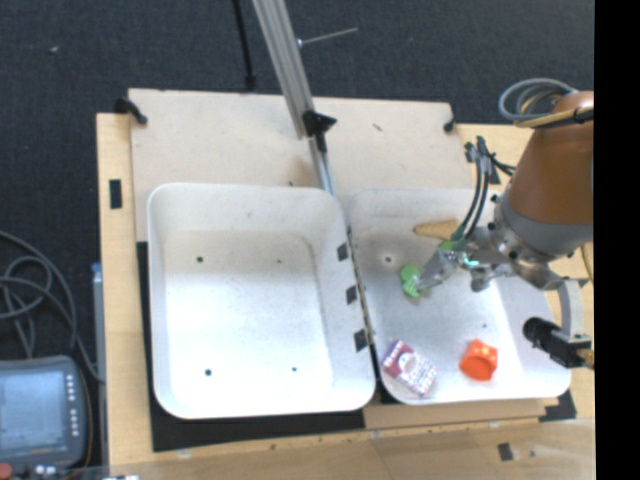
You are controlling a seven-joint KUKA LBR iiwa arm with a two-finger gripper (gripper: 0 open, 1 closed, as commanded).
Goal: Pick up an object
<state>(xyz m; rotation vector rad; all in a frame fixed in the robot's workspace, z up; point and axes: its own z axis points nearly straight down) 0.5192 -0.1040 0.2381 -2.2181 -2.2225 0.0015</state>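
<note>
Gripper (432, 278) reaches in from three o'clock over the right bin (380, 218), its slim fingers slanting down toward eight o'clock, their tips at a small green piece (410, 281); at this size I cannot tell if the tips clasp it or merely touch it. That green piece is rounded, bright and lumpy, lying near the middle of the bin, a little toward nine o'clock. Four loose things lie in this bin, one of each: the green piece; a tan wedge (436, 230) at twelve o'clock from it, partly under the arm (555, 183); an orange cup-like piece (479, 360) on its side toward five o'clock; and a flat pink-and-white packet (409, 368) at six o'clock, near the rim. Two white bins sit side by side, the left bin (170, 268) touching the right along a shared edge.
</note>
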